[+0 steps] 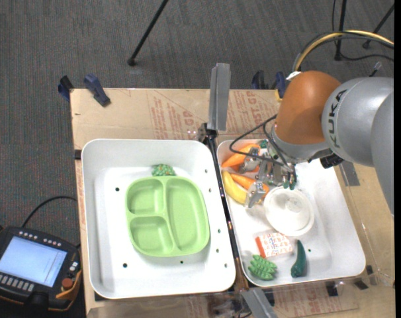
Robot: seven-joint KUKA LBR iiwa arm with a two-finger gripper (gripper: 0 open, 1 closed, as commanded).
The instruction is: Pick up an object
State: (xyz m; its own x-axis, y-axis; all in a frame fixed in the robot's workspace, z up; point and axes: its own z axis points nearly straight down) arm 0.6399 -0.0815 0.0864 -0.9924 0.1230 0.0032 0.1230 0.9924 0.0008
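My gripper [262, 179] hangs low over the upper left part of the right bin [339, 204], under the orange band of the arm. It is right above an orange carrot-like piece [242, 179] and next to a yellow banana [231, 189]. A second orange piece [236, 159] lies just behind them. A white bowl [290, 211] sits directly to the gripper's right. I see nothing lifted off the bin floor.
At the right bin's front lie a red and white carton [274, 244], a leafy green toy [261, 267] and a dark green piece [300, 260]. The left bin [101, 177] holds a green divided plate [167, 216] and a small green item [163, 171].
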